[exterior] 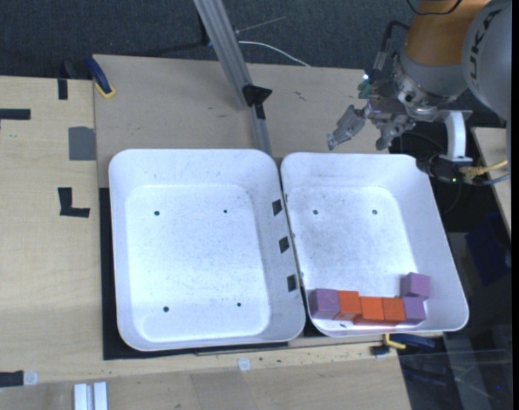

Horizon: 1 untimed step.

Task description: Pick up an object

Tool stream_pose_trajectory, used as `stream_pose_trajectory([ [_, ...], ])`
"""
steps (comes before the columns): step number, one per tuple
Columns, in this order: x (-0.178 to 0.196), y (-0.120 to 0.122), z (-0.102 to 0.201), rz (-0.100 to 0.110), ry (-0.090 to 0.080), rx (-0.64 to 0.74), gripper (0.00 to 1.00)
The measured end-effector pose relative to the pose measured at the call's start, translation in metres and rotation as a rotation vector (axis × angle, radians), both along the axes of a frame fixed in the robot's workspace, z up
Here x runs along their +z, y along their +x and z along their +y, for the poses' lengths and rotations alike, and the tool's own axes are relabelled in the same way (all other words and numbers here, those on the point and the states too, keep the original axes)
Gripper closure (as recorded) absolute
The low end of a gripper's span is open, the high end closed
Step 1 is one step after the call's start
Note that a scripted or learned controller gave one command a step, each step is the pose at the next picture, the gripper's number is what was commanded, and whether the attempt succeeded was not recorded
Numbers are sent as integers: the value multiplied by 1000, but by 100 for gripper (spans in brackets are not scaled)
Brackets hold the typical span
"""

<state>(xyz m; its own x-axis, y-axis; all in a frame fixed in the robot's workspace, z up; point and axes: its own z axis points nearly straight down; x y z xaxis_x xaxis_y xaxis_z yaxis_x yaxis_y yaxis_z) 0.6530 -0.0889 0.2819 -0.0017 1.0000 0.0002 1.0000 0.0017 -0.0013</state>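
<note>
Purple and orange blocks (370, 304) are seen clustered along the lower edge of the right bin (430, 203), toward the frame's lower right. The pincer (364, 137) is held spread and carrying nothing above that bin's upper rim, well apart from them. The approach is judged under way; travel toward the cluster and a descent onto one block are called for next.

white bins (123, 229) speckled matt plastic; bench (37, 254) pale wood; blocks (370, 307) matt.
</note>
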Motion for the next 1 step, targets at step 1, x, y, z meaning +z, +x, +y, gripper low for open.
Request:
stream_pose_trajectory([
  [1,-96,14,80,8,1,5,0],
])
